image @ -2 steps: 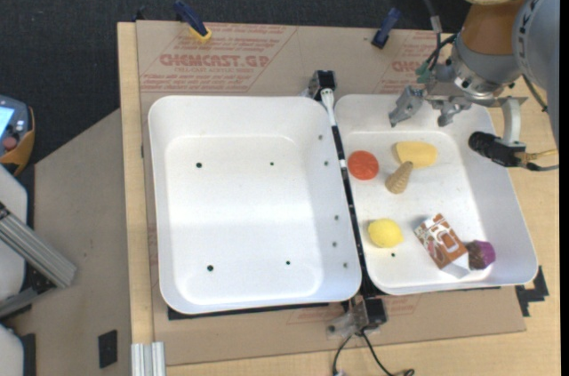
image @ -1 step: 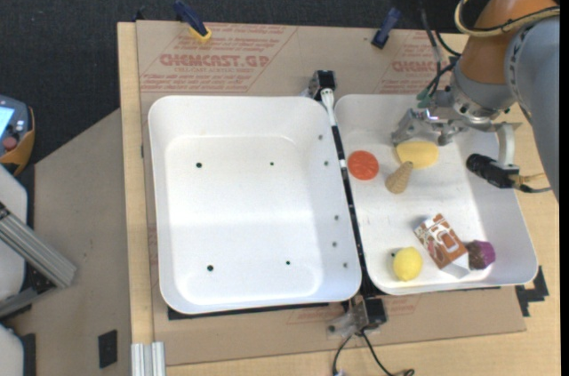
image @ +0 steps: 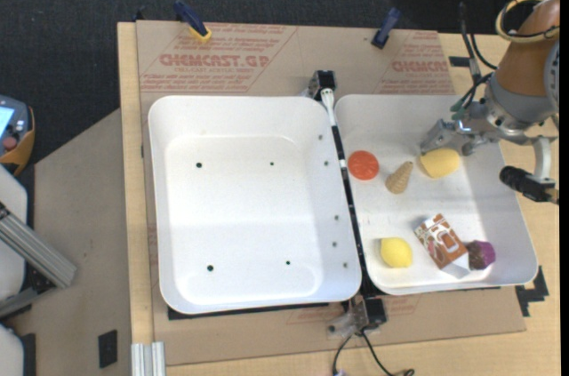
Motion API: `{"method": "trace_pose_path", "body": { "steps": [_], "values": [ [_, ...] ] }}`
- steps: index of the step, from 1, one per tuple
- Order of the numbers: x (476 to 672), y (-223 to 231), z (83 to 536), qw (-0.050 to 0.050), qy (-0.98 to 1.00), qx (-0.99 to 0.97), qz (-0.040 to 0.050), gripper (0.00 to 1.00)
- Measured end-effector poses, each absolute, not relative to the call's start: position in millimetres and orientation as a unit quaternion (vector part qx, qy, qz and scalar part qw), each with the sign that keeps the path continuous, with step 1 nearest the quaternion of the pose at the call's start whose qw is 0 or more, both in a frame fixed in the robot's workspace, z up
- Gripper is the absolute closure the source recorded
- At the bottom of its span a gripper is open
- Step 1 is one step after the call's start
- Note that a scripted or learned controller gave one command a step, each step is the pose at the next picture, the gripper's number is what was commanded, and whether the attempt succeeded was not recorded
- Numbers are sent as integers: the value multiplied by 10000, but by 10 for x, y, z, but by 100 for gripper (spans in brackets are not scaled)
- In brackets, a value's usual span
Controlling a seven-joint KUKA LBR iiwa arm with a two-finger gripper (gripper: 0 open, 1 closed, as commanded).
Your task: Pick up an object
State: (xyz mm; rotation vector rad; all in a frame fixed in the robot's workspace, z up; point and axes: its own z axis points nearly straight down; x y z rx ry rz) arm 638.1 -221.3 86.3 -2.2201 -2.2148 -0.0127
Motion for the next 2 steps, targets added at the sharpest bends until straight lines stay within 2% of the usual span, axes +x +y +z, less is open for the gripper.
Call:
{"method": "trace_pose_path", "body": {
  "steps": [1,2],
  "values": [
    [6582,-1275,853,9,-7101,-7041,-9,0],
    [6665,-1937,855,-27,-7057,-7085,2,0]
  ]
}}
